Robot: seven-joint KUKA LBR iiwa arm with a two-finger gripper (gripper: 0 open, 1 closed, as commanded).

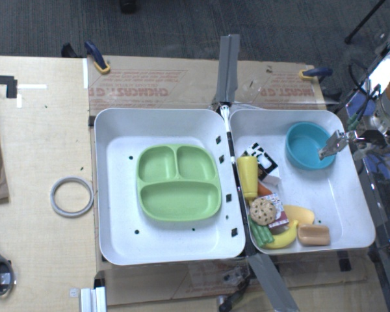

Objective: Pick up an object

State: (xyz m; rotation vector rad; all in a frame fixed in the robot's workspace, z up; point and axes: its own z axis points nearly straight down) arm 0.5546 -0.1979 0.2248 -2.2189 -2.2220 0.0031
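Round blue bowl, smooth plastic.

Two white bins sit side by side: the left bin and the right bin. The left one contains one green divided plate. The right one contains one blue bowl, one yellow bottle, one cookie, one banana and one tan bread piece. One ring of tape lies on the table.
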